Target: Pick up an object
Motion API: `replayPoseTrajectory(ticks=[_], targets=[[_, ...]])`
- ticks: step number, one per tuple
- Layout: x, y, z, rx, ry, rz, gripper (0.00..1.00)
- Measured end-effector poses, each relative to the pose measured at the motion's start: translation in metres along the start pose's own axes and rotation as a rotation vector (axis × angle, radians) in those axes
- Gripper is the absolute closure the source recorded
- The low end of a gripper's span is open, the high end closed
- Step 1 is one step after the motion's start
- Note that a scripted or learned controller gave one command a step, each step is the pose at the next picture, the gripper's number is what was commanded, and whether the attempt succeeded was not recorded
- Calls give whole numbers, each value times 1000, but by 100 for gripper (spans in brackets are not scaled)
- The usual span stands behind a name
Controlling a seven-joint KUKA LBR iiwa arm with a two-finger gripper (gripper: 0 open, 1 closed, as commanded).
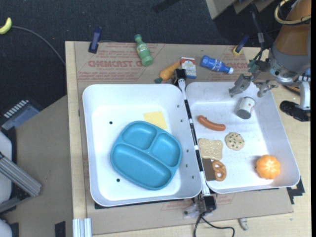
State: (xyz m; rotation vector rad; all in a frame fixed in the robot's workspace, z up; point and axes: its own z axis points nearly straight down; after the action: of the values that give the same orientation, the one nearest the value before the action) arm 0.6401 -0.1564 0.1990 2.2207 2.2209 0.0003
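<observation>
Two shallow white bins sit side by side on the bench. The left bin (94,107) holds a blue divided plate (145,154) lying near its middle, and a yellow cheese slice (156,118) peeks out from under the plate's far edge. The right bin (284,132) carries more: a small grey can (245,107) lies tipped on its side toward the far edge, a sausage (211,123) rests near the left wall, a cookie (234,141) sits around the middle, a slice of bread (210,147) lies just beside the left wall with a pretzel (218,170) close to the near edge, and an orange (268,167) sits in the near right corner. The arm's gripper (250,81) hangs over the far edge of the right bin, just above the can, with its fingers spread apart and nothing between them. Beyond the bins, along the far edge of the bench, lie a green bottle (144,50), a carrot (169,70), a small carton (187,67) and a blue bottle (216,64).
</observation>
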Motion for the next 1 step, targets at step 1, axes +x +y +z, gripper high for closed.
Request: replayPoseTrajectory(ticks=[1], targets=[[-50, -1, 63, 4, 0, 1, 0]])
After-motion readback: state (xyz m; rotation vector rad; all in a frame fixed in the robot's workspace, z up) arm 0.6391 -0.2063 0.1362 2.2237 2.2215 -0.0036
